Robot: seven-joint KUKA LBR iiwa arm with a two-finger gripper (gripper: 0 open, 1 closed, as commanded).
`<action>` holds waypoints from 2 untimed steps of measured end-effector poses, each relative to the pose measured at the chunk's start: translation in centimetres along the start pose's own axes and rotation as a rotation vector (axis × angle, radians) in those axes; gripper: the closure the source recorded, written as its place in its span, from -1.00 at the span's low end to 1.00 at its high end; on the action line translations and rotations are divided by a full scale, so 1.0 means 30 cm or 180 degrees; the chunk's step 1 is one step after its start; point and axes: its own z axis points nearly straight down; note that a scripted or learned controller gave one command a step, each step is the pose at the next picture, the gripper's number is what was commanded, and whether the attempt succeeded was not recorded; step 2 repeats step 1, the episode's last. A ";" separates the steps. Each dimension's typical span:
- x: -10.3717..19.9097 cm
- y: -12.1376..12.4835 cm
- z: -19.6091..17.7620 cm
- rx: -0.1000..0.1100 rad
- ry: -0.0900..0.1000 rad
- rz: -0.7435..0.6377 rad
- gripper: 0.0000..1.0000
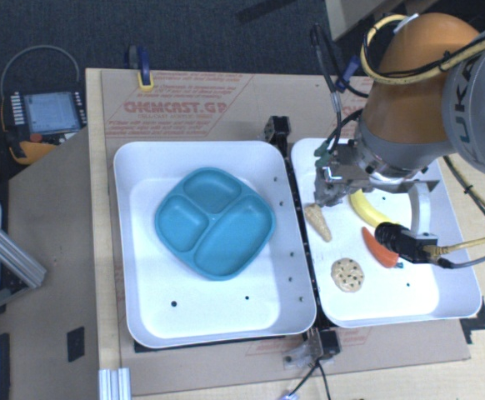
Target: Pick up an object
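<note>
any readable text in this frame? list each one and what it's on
"CHEMCAST GP": red print on the brown board under the bins; smaller red lines beneath it too blurred to read.
"KU": partial letters on the grey arm.
Handheld screen: too small to read.

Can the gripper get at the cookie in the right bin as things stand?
Probably yes. The cookie lies flat on bare bin floor, apart from the cone and the carrot, nothing over it. The gripper hangs just beyond it, over the same bin.
</note>
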 end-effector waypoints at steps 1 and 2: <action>0.194 -0.007 0.056 0.0017 0.0002 -0.0005 1.00; 0.194 -0.007 0.056 0.0017 0.0002 -0.0005 1.00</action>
